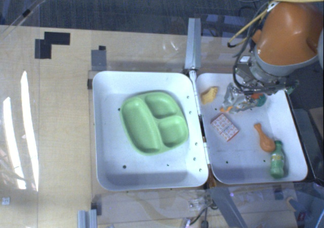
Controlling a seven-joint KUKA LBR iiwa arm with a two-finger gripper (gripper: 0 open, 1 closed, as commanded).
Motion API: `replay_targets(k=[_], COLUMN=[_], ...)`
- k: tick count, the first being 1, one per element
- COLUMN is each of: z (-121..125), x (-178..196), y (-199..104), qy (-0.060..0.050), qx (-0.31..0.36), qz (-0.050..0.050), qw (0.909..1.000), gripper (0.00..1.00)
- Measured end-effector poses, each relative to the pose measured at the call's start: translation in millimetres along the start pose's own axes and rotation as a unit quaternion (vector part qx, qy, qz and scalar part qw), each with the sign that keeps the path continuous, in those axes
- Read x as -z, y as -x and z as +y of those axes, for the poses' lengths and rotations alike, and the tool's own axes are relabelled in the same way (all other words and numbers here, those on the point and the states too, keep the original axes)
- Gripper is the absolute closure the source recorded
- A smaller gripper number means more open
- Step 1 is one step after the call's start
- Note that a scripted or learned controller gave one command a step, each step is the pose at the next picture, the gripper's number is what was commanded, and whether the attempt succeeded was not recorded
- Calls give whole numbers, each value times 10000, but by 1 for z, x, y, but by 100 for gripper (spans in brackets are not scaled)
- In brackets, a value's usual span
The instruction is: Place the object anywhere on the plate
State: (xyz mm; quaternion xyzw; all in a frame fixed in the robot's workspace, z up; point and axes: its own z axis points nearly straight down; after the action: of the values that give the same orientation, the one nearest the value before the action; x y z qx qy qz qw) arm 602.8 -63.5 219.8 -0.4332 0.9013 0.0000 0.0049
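Overhead view of a wooden counter (55,136) bearing two shallow white bins side by side. The left bin (109,171) holds a green three-compartment plate (154,120), lying flat and unoccupied. The right bin (298,168) holds the candidate objects: a yellow wedge-shaped piece (209,94) near its upper left corner, a pink waffle-patterned square (224,126) near the centre, an orange drumstick-shaped toy (264,138), and a green bottle (277,160) touching it at the lower right. The arm's gripper (242,99) hangs over the upper part of the right bin, just above small orange and green items (255,100) that are too cluttered to identify. Whether the jaws are parted or closed, and whether anything lies between them, cannot be told from this view. The step in hand appears to be the grasp in the right bin; nothing yet rests on the plate. To do it well, the gripper should descend vertically onto a single object, closing across its narrow axis clear of neighbours and the bin wall, then lift high enough to cross the divider (192,49) between the bins before lowering over any compartment.
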Motion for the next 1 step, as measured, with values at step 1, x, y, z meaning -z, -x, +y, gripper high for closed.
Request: replay_targets(k=[1], z=[24], x=[-21], y=[77], qy=[12], qx=[-634], qz=[6], qw=[9980], gripper=[100])
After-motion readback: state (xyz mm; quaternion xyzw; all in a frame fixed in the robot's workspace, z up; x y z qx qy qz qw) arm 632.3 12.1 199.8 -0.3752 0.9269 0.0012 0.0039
